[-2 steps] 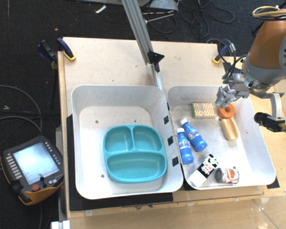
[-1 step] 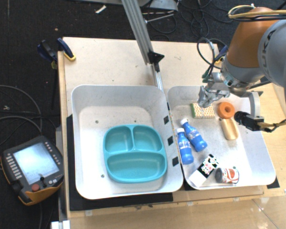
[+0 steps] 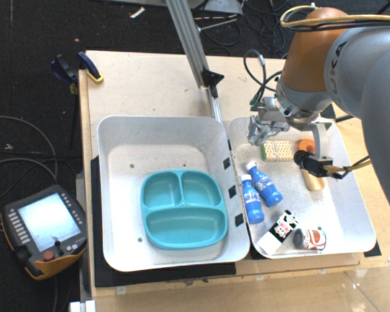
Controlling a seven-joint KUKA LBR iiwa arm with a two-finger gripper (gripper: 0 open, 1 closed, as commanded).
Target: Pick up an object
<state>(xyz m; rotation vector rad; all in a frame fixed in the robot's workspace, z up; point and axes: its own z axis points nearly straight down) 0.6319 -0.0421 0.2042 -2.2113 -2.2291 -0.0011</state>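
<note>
Hovering over the far left part of the right bin (image 3: 352,203): gripper (image 3: 265,134), on the arm (image 3: 325,51) that reaches in from the right. Gripper state: cannot tell from this angle whether it is spread or pressed together.

Right bin, candidate objects:
- waffle (image 3: 277,150): beige, gridded, lying flat just beside the gripper, on its near right side. Touching or apart: cannot tell.
- orange-and-tan item (image 3: 314,182): right of the waffle, partly hidden by robot parts. Kind unclear.
- left bottle (image 3: 251,201) and right bottle (image 3: 266,187): both blue with white caps, lying down close to the bin's left wall, caps toward the far side. They sit close together, in the middle of the bin's depth, nearer the camera than the waffle.
- carton (image 3: 283,227): black-and-white, lying at a slant by the near edge.
- red-and-white item (image 3: 312,239): just right of the carton, at the near edge. Too small to identify.

Left bin (image 3: 117,174): teal plate (image 3: 182,210) with three compartments, lying flat on the near right of the floor.

Off the bins: pendant (image 3: 42,229) on the floor left of the bench, screen lit; blue clamp (image 3: 78,67) at the bench's far left corner.
</note>
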